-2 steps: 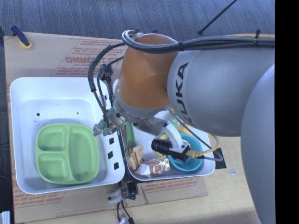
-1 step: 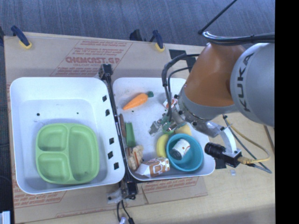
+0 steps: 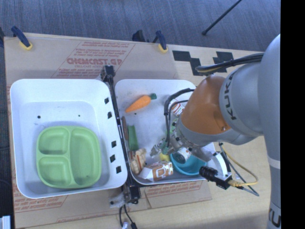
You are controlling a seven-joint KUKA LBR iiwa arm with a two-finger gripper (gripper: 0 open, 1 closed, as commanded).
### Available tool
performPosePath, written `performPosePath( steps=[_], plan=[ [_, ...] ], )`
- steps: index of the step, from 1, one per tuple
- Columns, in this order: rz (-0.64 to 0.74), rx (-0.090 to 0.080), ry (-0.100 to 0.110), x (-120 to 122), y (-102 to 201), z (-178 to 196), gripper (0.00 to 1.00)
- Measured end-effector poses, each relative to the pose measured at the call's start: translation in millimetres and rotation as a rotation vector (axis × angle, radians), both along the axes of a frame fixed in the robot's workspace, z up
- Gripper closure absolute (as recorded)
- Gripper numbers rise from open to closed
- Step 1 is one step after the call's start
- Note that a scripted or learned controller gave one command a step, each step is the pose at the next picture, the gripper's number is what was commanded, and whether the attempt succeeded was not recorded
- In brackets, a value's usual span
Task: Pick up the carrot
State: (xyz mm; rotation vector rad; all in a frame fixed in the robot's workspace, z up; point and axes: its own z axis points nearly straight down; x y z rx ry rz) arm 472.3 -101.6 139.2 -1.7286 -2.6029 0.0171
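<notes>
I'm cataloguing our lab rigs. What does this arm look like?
The bulky, rounded grey arm has a wide orange band above the wrist and dark "KUKA" lettering on the grey shell. Black cables loop beside the wrist, and yellow wires trail below.

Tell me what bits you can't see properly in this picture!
- Gripper, camera view: the arm's orange band covers most of it.
- Blue bowl, camera view: partly under the wrist.
- Small packets beside the bowl: too small to name.
- Carrot: plain to see, lying apart from the gripper.
</notes>
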Motion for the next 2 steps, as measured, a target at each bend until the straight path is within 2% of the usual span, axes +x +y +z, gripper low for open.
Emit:
performPosePath(
  steps=[1, 2],
  plan=[
    [-0.607, 0.007, -0.014, 7, -14, -45, 1.0],
    [-1.004, -0.008, -0.009, 5, 39, 53, 1.0]
  ],
)
